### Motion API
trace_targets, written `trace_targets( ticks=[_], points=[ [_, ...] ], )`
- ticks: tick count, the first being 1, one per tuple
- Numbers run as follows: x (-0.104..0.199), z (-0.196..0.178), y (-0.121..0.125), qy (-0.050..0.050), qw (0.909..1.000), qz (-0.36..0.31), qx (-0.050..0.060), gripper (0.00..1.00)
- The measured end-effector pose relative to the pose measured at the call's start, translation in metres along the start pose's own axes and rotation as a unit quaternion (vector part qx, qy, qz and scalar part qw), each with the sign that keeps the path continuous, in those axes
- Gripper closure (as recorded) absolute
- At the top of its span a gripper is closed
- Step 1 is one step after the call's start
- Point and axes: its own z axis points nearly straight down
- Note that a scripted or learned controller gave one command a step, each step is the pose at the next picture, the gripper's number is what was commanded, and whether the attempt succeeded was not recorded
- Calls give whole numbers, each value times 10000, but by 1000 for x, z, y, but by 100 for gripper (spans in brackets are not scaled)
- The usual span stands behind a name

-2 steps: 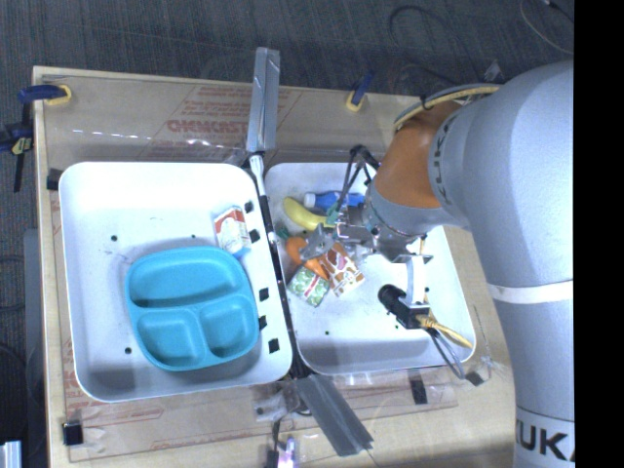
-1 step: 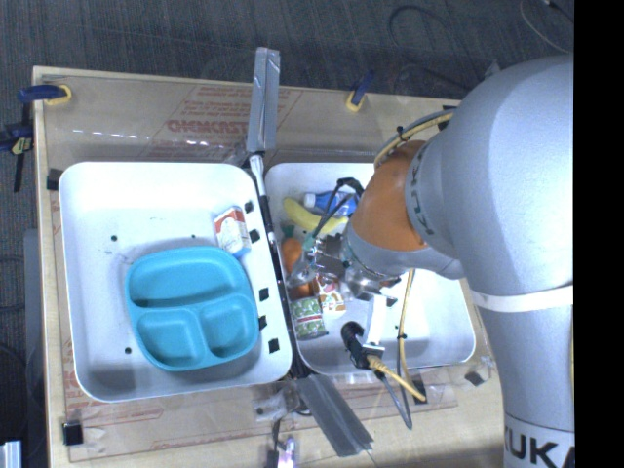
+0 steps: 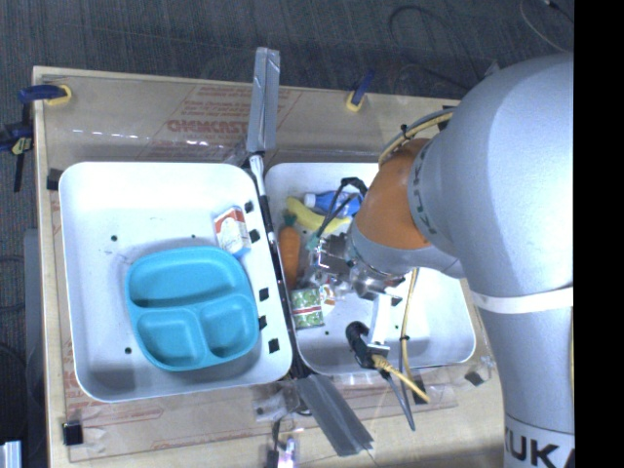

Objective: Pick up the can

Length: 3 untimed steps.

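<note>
A small red and white can (image 3: 230,229) lies in the left bin (image 3: 88,203), against its right wall and just above the blue tray's corner. My gripper (image 3: 328,269) is low in the right bin (image 3: 444,344), near that bin's left side, under the orange wrist band. It hangs just right of an orange object (image 3: 290,250) and above a green labelled item (image 3: 307,307). The bin divider lies between the gripper and the can. The wrist hides much of the gripper.
A blue three-compartment tray (image 3: 190,305) fills the lower middle of the left bin. Yellow and blue items (image 3: 317,209) lie at the back of the right bin, partly under the arm. The large grey arm covers the right bin's right side.
</note>
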Motion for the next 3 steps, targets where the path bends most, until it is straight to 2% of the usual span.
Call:
trace_targets(
  ticks=[1, 2, 3],
  points=[
    [42, -90, -26, 44, 9766, 2151, 54, 100],
    [51, -128, -65, 33, 9536, 3009, 52, 100],
    [51, -128, -65, 33, 9536, 3009, 58, 0]
  ],
)
